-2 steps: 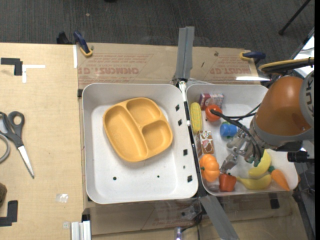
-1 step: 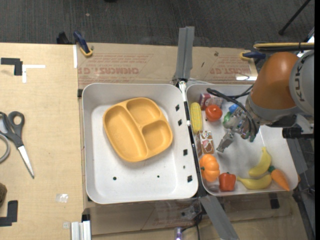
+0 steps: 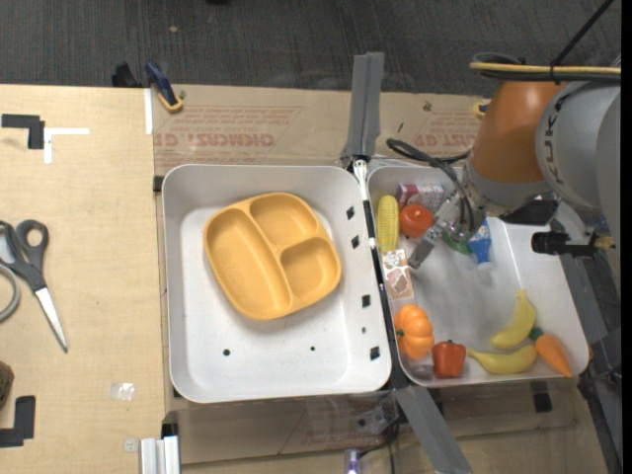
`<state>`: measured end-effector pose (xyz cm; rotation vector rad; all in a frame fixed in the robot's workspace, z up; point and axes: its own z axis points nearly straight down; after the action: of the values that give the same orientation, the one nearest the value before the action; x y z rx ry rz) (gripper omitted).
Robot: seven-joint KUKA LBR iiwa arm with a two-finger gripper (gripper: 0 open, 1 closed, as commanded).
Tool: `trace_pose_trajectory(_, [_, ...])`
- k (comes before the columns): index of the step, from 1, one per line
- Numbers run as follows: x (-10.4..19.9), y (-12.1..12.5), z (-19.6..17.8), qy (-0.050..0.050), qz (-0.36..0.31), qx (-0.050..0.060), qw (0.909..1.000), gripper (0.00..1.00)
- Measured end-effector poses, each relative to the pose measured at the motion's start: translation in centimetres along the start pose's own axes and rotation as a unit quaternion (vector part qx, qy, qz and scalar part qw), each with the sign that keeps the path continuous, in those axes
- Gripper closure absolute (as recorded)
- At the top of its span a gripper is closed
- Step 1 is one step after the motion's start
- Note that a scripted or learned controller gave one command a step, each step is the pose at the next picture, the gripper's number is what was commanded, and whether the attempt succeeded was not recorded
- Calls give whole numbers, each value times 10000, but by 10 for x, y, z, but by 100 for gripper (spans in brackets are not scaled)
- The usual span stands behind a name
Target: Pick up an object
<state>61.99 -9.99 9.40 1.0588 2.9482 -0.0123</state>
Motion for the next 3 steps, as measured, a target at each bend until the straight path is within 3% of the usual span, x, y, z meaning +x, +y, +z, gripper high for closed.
trace_pose_trajectory(1, [-4,-1,0,19,385,-10,9993,0])
trace_pose_trajectory(2, [-14,11,0,27,1398,-25,9902,0])
trace_pose_trajectory(3, [-14,12,-10,11,1385,-20,9904,100])
